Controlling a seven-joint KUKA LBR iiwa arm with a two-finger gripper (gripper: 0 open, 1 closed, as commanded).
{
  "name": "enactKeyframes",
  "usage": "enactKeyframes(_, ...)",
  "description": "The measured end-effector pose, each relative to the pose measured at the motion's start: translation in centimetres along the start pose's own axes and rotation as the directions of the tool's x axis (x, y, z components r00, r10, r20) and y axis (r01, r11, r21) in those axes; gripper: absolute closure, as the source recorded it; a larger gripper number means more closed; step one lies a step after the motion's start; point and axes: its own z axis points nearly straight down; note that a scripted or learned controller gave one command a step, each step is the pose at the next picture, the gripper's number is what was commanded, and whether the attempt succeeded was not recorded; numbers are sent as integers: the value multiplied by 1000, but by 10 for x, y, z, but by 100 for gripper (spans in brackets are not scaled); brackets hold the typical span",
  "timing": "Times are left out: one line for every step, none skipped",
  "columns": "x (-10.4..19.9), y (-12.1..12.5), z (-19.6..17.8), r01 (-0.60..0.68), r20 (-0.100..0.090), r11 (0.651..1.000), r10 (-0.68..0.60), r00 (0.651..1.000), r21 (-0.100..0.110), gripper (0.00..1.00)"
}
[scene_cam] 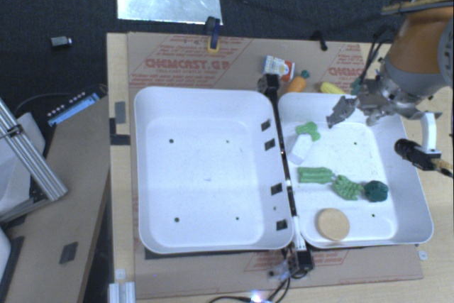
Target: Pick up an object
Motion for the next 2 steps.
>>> enactKeyframes(-34, -18, 111, -5, -1, 1000, 5, 1000, 9, 0)
enactKeyframes(-33, -15, 94, -1, 1, 1000, 1, 1000, -2, 100)
